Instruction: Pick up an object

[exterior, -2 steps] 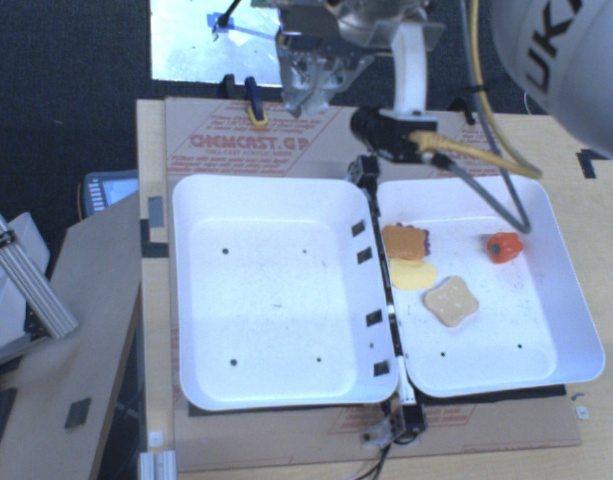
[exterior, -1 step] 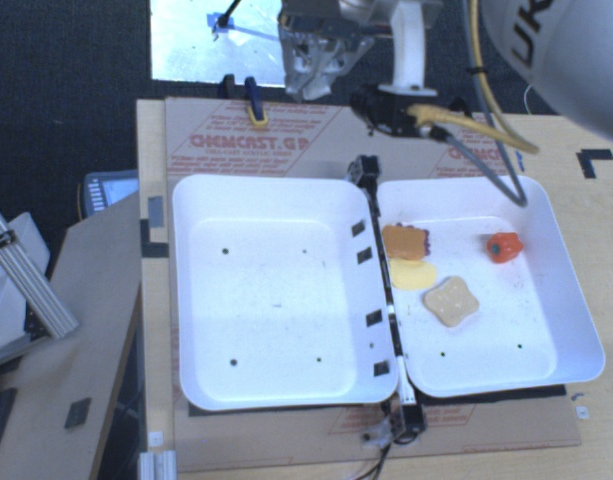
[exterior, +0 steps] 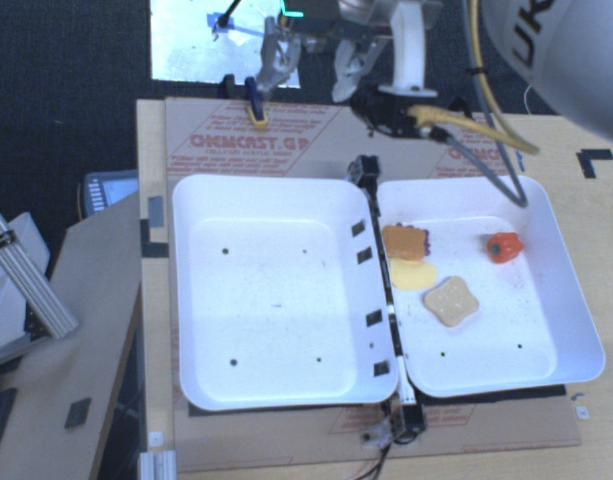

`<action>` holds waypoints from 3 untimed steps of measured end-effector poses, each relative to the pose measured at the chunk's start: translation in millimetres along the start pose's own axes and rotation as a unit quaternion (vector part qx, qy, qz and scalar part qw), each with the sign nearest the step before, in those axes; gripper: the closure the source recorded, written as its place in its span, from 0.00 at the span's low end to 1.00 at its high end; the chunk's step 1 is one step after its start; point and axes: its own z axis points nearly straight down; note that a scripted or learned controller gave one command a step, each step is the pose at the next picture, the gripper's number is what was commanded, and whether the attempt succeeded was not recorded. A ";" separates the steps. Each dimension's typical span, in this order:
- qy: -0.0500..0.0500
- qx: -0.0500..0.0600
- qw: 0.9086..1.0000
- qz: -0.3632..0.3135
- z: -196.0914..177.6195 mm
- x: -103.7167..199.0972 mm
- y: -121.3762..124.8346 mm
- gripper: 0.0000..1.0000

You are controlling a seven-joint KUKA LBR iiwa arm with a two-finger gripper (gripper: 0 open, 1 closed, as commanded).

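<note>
The pincer [exterior: 311, 68] hangs spread wide and empty beyond the bins; the toast slice [exterior: 451, 301] lies well toward the camera in the right bin [exterior: 576, 338].

One camera sits high above the counter [exterior: 156, 298] and looks down at a slant. It is far enough back to see both white bins whole, the left bin [exterior: 276, 288] and the right bin [exterior: 486, 298], side by side. The counter's far edge is at the top. The arm [exterior: 556, 38] comes in from the top right corner.
</note>
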 end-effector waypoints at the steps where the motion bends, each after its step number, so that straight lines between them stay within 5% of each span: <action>1: 0.001 -0.001 1.000 -0.001 -11.5 0.3 0.1 1.00; 2: 0.001 -0.001 1.000 -0.002 -11.2 0.4 0.1 0.00; 3: 0.001 -0.002 1.000 -0.003 -22.8 0.8 0.1 1.00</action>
